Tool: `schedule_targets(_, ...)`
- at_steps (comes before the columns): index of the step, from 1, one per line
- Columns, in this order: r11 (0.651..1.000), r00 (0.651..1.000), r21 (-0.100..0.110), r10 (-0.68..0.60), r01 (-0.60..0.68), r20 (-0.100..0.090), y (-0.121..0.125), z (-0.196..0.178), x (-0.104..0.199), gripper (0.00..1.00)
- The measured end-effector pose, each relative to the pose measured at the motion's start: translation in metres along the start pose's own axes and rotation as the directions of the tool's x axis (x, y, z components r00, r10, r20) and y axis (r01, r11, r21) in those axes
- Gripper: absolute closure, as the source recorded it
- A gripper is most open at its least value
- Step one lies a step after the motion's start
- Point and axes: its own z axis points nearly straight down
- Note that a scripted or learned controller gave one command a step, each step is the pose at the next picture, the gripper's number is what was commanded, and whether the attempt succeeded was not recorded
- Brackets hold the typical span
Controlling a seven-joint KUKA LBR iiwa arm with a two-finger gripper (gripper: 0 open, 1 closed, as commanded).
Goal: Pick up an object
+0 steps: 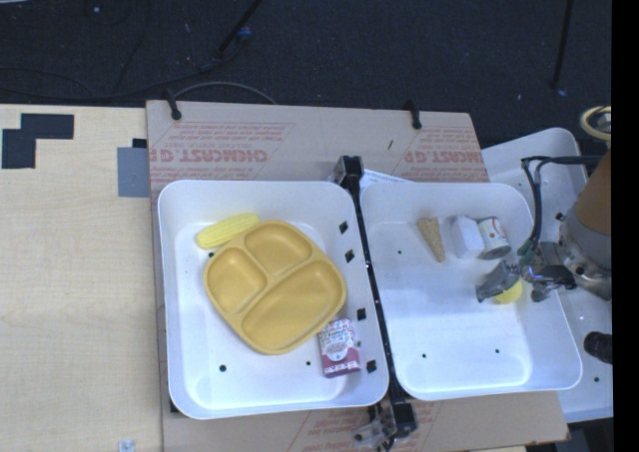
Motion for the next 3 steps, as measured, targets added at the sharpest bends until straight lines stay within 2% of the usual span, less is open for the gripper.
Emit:
schedule_targets(1,1.0,1.0,-0.014,-0.004,0.004,0.004,0.003,-0.007,0.0,0.0)
schedule_targets(3,1.0,1.0,-0.009,-0.003,0.003,0.001,0.013,0.093,-0.001,0.0)
